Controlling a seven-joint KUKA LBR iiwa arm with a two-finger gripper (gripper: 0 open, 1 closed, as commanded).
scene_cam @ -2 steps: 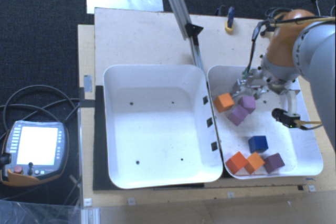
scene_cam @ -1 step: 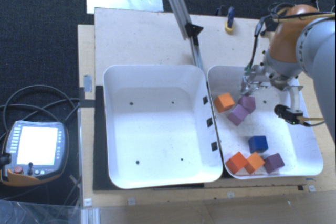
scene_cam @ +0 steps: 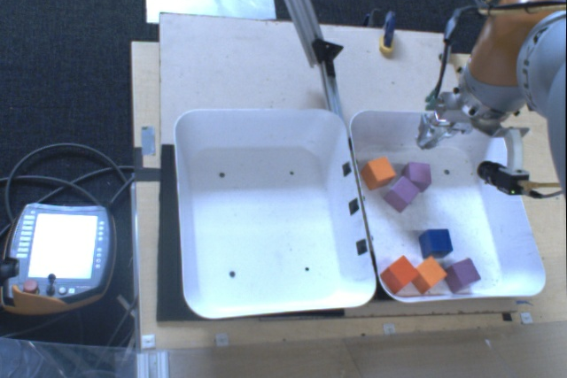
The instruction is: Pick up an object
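Note:
The right bin holds several small blocks. An orange block lies near its left wall, with two purple blocks just to its right. Toward the front sit a blue block, two orange blocks and another purple block. My gripper hangs over the back of the right bin, above and to the right of the two purple blocks. I see no block between its fingers.
The left bin stands beside the right one. A slanted metal pole crosses the board behind the bins. A teach pendant with cables lies at the far left. A yellow-and-blue clamp sits at the back.

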